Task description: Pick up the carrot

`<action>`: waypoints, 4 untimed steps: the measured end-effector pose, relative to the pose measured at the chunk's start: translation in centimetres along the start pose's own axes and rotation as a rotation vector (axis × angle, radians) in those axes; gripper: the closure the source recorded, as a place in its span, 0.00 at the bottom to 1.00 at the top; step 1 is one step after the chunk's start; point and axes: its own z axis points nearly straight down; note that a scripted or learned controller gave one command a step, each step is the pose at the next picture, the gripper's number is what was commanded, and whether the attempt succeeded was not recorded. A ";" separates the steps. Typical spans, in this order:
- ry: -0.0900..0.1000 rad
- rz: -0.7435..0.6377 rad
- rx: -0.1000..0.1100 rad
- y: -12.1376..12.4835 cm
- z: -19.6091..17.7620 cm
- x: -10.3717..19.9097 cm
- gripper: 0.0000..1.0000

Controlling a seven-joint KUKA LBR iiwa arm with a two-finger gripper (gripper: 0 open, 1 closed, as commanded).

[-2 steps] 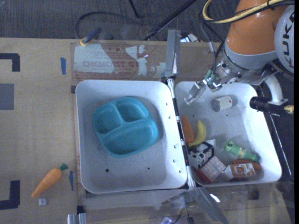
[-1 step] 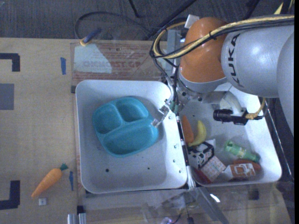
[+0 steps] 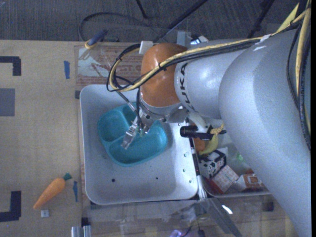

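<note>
**A:** Down at eight o'clock, on the bare wooden bench (image 3: 39,132) outside the shallow white left-hand bin (image 3: 94,181), lies the small orange carrot with its green top (image 3: 50,192); it rests at a slant, green end toward one o'clock, well apart from the arm.

**B:** And the two-finger metal gripper (image 3: 131,136)?

**A:** It hangs near the centre, over the teal divided plastic dish (image 3: 133,137) inside that bin; nothing sits between its fingers, and they look close together, though whether they are quite closed I cannot tell.

**B:** So the approach is the step in hand, I judge.

**A:** Yes; the gripper should rise clear of the bin wall, travel toward eight o'clock, and turn so the fingers straddle the carrot across its thick middle, not along its length; then descend straight and close gently, since a tapered toy may squirt out sideways.

**B:** The blue tape strip (image 3: 75,190) just beside it, at three o'clock, is flat; no hindrance, I think.
</note>
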 end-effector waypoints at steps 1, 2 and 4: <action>0.006 -0.002 0.004 0.0 -1.4 0.0 1.00; 0.004 -0.024 0.005 0.1 -14.4 2.8 1.00; 0.003 -0.618 0.001 -2.1 -29.1 13.1 1.00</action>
